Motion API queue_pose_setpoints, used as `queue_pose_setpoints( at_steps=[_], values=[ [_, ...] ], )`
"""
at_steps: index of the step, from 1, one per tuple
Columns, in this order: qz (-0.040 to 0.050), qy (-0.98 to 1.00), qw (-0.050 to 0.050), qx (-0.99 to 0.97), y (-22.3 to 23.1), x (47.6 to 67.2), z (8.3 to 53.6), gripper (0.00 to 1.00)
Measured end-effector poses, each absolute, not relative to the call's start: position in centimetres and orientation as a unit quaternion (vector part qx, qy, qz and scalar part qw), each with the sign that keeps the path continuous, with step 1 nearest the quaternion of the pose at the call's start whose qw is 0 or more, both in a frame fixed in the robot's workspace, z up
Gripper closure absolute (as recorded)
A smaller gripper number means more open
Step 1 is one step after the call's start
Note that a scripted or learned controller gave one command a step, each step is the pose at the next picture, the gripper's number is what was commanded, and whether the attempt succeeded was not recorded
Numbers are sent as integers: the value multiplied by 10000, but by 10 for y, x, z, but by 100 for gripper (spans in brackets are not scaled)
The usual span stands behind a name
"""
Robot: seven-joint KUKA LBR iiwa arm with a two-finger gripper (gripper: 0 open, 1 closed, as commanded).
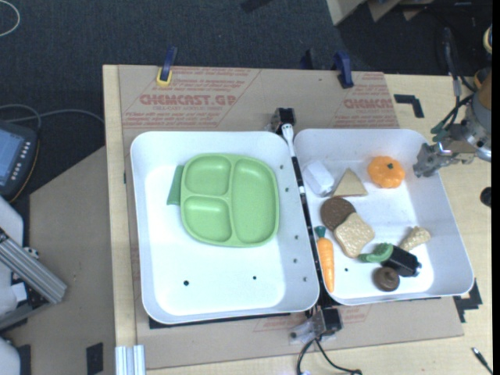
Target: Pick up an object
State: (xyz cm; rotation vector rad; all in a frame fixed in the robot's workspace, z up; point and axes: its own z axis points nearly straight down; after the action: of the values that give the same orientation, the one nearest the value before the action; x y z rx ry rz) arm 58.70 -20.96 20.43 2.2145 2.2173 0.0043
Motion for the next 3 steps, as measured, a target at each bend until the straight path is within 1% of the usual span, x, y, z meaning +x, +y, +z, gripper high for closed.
queue_pose_setpoints(
  at_steps=[1,2,3],
  values=[
    [11,7075,30,7067,-210,588,227,100],
    [4,7093,-19,7049,-150,587,219,100],
    [5,7091,-16,7051,-99,571,232,100]
  ],
)
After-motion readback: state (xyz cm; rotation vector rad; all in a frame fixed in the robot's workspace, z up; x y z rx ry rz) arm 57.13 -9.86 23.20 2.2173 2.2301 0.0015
